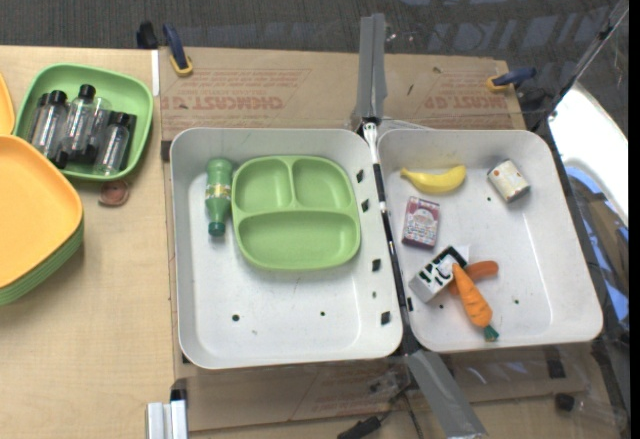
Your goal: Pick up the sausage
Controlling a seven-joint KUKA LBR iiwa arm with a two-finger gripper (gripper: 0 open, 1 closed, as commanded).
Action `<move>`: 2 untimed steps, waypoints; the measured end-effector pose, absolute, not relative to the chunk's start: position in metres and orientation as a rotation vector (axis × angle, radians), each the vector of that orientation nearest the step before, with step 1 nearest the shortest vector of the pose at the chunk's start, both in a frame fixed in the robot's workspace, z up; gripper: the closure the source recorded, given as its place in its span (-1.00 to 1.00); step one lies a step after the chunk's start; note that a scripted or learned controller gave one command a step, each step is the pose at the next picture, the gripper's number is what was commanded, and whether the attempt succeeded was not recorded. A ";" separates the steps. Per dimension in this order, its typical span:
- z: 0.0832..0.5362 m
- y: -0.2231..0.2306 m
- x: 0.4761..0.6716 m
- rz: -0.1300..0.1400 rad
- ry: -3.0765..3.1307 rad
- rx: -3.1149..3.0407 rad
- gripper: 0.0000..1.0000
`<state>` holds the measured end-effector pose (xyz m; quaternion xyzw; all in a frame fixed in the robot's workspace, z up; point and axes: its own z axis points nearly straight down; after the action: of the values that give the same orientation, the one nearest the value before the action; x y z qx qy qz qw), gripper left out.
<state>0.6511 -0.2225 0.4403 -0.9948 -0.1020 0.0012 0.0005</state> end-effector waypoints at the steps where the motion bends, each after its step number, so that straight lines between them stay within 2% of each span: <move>1: 0.439 -0.221 0.652 0.009 -0.508 -3.098 1.00; 2: 0.439 -0.223 0.649 0.010 -0.345 -3.120 1.00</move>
<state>0.6491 -0.2229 0.4387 -0.9939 -0.1098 0.0031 0.0012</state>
